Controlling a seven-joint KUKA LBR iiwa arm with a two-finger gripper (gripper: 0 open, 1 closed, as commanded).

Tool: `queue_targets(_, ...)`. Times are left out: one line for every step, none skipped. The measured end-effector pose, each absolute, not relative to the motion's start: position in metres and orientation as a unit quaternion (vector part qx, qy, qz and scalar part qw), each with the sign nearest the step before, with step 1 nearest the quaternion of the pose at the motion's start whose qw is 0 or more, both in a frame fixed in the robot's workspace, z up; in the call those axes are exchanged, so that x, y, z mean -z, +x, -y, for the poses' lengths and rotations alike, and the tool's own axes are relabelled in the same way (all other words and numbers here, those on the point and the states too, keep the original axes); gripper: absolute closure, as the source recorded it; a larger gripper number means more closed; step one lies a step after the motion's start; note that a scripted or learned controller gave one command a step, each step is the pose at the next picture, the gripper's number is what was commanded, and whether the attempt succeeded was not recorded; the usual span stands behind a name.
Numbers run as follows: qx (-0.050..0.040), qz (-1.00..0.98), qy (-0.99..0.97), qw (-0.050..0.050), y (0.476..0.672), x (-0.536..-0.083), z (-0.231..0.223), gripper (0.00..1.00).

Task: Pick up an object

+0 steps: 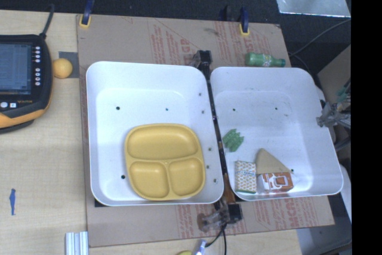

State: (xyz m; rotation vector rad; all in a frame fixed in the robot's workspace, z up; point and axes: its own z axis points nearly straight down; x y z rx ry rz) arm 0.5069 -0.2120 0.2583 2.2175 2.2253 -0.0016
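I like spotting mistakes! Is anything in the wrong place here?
Maybe one thing: a green bottle lies on its side on the cardboard, just outside the right bin, not inside a bin like the other items.

In the right bin [310,128] we see a small green item [232,140] near its left wall, and a patterned carton [245,177], tan wedge [271,162] and orange-white carton [275,182] clustered at its near edge.
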Motion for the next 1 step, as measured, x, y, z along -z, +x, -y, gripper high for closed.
queue_targets(0.0016,-0.709,0.705,-0.002,0.5418,-0.1678,0.1546,1.0)
